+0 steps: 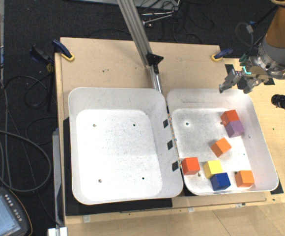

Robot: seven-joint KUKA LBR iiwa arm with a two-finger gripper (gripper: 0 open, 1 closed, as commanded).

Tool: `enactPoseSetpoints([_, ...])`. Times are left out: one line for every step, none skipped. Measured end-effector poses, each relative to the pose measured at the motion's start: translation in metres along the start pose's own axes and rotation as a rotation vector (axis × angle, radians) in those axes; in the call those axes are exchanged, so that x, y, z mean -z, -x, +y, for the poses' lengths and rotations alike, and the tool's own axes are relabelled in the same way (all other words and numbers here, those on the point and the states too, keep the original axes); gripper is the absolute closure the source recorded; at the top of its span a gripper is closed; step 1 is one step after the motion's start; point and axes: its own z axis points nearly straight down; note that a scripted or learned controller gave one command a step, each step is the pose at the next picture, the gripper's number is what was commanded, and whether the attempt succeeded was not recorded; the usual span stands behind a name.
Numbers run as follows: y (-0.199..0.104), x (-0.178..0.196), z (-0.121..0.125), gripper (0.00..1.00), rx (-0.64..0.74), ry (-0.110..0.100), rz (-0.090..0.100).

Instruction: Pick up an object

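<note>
I see gripper (231, 82) above right bin's (260, 132) far edge, fingers spread, holding nothing. Cubes lie in right bin. Orange cube (221, 146) sits alone: looks small, light, hard. I would pinch its flat sides.

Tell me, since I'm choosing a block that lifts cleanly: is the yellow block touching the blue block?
Touching. The camera view shows the yellow block and the blue block pressed edge to edge in the right bin, with no white floor visible between them.
</note>
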Motion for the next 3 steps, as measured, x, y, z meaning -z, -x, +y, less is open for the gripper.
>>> enactPoseSetpoints([0.000,0.003,0.001,0.00,0.002,0.004,-0.002])
enactPoseSetpoints([0.007,-0.057,0.001,0.00,-0.002,-0.001,-0.001])
enactPoseSetpoints([0.004,-0.122,0.000,0.00,0.002,-0.002,0.000])
